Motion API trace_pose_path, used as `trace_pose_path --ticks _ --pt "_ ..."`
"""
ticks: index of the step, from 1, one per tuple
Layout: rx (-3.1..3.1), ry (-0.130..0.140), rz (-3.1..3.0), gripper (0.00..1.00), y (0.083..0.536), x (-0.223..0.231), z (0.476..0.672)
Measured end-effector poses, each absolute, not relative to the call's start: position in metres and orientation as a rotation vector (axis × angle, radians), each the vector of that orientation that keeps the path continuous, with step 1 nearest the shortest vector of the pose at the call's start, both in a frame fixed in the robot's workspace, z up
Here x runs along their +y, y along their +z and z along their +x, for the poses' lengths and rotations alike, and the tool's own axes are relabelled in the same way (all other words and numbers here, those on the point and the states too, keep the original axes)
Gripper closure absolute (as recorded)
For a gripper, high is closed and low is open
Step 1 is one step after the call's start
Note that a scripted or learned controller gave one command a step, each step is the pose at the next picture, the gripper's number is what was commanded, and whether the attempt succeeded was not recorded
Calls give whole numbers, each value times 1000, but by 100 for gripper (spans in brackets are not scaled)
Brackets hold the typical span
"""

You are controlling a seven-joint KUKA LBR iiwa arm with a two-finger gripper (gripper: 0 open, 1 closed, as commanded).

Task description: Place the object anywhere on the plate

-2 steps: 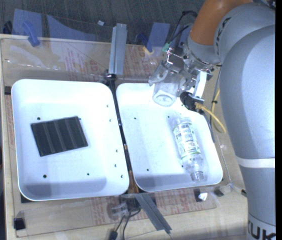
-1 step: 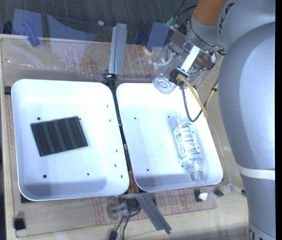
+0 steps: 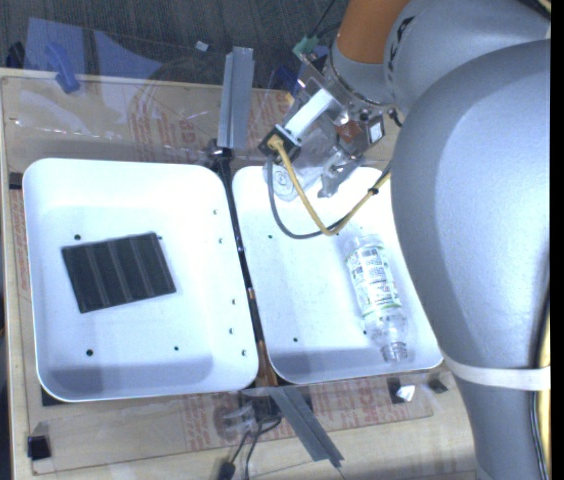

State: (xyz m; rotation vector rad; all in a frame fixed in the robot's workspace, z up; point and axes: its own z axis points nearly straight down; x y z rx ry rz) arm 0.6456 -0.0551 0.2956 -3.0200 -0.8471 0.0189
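the clear plastic bottle [image 3: 376, 290] lies in the right bin [image 3: 297, 358], unheld. the gripper [image 3: 307, 173] hangs at that bin's far edge, grasp state unclear. reaching comes first; the dark ridged plate [image 3: 119, 270] waits in the left bin [image 3: 52, 368].

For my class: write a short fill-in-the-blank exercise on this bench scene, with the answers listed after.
1. The clear plastic bottle lies on its side in the ____ bin.
2. The dark ribbed plate sits in the ____ bin.
3. The gripper hangs over the right bin's ____ end.

Answers: right; left; far
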Motion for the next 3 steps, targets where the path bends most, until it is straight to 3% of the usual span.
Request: trace_pose_path --ticks 1,2,3 --pt "-488 10 -3104 100 302 -25 646" --pt "-360 1 -3124 100 354 -20 628" --pt "-403 12 -3114 100 350 -103 645"
